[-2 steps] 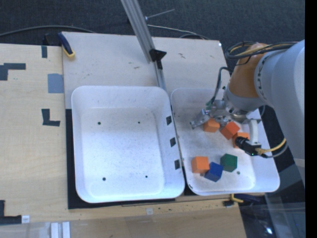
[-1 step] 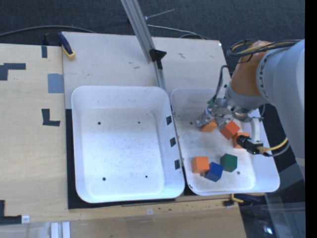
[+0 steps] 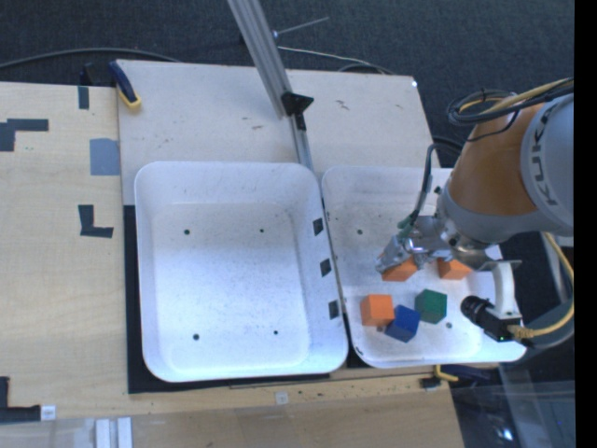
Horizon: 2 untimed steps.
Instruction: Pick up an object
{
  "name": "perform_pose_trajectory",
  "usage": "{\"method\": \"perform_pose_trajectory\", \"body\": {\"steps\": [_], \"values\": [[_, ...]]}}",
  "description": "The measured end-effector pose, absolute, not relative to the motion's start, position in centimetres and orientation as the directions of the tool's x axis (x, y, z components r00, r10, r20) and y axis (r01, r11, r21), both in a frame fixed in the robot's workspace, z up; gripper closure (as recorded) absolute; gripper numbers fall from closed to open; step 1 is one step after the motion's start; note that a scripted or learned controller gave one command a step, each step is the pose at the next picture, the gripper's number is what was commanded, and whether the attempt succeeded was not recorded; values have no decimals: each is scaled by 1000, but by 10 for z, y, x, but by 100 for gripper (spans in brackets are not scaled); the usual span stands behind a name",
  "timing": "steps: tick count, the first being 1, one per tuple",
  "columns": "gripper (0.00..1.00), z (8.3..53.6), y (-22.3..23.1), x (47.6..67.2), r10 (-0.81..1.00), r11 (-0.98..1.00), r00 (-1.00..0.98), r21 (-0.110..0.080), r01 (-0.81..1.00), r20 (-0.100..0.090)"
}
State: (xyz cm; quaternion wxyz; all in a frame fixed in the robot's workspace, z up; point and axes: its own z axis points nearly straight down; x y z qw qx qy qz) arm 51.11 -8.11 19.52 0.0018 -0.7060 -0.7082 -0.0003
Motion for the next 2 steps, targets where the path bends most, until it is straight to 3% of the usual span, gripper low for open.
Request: {"method": "perform_pose_trajectory", "body": {"steps": [1,2], "values": [[100,191,-27,544,1000,8,-8,-2,1000,2],[100,191,61,580,1000,11,-11,-1,1000,3]]}}
